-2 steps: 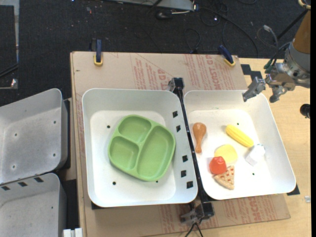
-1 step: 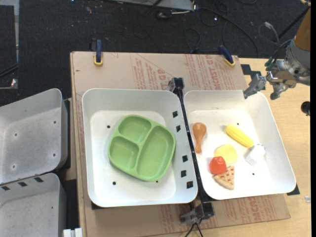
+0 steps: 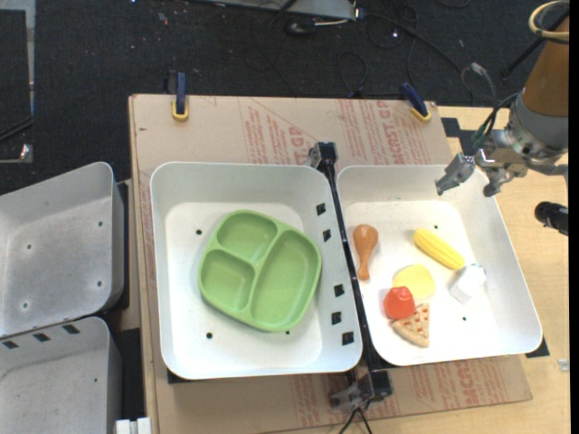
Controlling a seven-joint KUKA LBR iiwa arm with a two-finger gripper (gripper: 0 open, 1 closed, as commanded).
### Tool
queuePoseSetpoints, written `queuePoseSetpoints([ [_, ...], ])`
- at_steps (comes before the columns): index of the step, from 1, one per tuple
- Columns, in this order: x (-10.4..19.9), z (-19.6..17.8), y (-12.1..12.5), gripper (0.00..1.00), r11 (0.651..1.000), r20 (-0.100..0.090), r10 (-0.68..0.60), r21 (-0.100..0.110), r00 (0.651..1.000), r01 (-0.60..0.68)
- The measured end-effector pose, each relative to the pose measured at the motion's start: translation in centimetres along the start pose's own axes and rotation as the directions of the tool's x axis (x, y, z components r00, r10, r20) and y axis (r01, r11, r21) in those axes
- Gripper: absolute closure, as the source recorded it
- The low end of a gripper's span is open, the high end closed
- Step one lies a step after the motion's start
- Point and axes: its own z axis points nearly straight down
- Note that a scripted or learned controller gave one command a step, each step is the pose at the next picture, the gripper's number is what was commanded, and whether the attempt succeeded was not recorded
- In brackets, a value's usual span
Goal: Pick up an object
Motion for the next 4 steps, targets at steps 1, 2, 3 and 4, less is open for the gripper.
queuePoseSetpoints([
  [1,0.0,6.3,-0.5,0.0,1.0,-0.001,0.0,0.002,1.0,0.0],
  [2,0.0,11.7,-1.6,0.0,1.0,-0.001,0.0,0.001,1.0,0.0],
  [3,0.0,10.3,-1.4,1.0,1.0,0.001,-0.001,-0.006,1.0,0.001],
  [4,-0.6,3.9,-1.0,1.0,1.0,0.002,-0.002,-0.011,1.0,0.002],
])
